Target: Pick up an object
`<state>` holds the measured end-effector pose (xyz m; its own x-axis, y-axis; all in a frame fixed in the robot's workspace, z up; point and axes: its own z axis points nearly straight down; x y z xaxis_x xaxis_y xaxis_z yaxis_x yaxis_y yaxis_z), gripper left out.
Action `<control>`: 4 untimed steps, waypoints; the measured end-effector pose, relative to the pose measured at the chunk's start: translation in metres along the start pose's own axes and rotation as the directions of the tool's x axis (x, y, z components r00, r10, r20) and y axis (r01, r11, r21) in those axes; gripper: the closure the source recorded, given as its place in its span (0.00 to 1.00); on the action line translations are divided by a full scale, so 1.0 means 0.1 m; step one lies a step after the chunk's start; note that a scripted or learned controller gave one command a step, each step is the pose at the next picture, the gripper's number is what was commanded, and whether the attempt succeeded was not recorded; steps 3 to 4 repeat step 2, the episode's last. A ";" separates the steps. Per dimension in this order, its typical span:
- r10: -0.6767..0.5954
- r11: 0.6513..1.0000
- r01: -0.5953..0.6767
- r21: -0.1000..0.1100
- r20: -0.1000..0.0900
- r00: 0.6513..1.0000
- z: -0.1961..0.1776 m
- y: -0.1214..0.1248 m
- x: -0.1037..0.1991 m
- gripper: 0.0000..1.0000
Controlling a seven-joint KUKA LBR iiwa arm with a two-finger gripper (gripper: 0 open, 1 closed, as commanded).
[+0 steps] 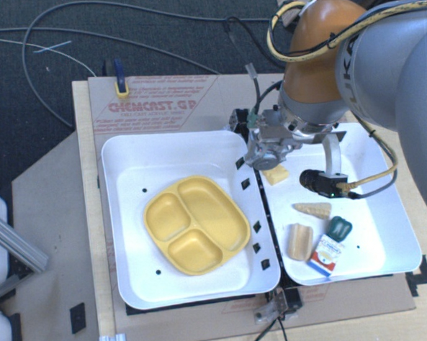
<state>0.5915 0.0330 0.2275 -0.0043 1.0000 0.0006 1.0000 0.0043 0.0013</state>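
Right now my hand (264, 156) hangs over the cheese (275, 175) in the right bin (388, 191), hard by the divider; I cannot tell its grip. Closing there, I judge it could catch the bin wall or nudge the cheese aside.

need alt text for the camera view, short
A grey KUKA arm's gripper hangs over the right bin, just above a pale yellow block; nearby lie a tan wedge, beige cylinder, green cap and small carton. The left bin holds a yellow divided tray.
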 end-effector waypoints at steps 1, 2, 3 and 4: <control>0.001 1.000 -0.001 0.000 0.000 1.000 0.07 0.12 0.44 1.00; 0.003 1.000 -0.003 0.001 0.000 1.000 0.07 0.11 0.43 0.00; 0.003 1.000 -0.003 0.001 0.000 1.000 0.07 0.11 0.43 0.00; 0.003 1.000 -0.003 0.001 0.000 1.000 0.07 0.11 0.43 0.00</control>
